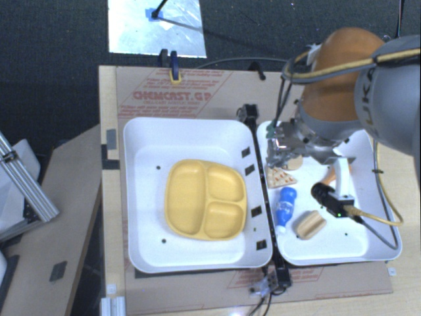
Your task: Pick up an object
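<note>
My gripper [279, 146] hangs low over the far left part of the right bin [368, 242], close to the divider between the bins. Just below it lies a pale triangular slice with a dotted pattern [281, 176], and a small tan piece [293, 162] shows right beside the gripper. A small blue bottle [285, 207] lies nearer the front, pointing along the divider. To its right rests a tan bread roll [310, 224]. An orange object [331, 173] is partly hidden behind the wrist. Nothing is visibly held.
The left bin [145, 150] holds a yellow divided plate [205, 199] at its middle. The grey arm with its orange band [342, 78] covers the far half of the right bin. A yellow cable [381, 221] loops over that bin's right side.
</note>
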`<state>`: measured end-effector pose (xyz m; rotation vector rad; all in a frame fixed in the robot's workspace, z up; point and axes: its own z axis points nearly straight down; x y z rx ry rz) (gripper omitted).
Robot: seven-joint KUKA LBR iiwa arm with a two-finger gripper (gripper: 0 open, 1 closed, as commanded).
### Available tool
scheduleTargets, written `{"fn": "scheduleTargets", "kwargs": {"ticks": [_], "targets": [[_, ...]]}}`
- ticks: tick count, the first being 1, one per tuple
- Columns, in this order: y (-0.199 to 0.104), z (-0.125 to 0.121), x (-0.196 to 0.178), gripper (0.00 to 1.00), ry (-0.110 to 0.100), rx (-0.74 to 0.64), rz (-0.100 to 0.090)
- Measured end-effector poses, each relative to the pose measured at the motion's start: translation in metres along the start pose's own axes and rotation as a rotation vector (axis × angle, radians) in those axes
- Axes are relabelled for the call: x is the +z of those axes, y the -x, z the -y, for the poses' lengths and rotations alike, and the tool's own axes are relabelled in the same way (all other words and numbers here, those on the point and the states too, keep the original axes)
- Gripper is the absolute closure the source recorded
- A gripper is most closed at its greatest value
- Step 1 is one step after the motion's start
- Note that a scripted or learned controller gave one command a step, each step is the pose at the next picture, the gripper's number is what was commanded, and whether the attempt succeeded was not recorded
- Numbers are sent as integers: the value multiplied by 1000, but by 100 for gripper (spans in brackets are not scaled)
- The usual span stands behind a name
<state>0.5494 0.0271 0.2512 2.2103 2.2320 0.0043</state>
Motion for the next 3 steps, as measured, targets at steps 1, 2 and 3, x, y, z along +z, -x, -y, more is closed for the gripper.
{"fn": "scheduleTargets", "kwargs": {"ticks": [1,2,3], "targets": [[-49,8,26,100,-3,0,0],[-82,15,34,100,-3,2,0],[-80,14,34,0,-2,5,1]]}}
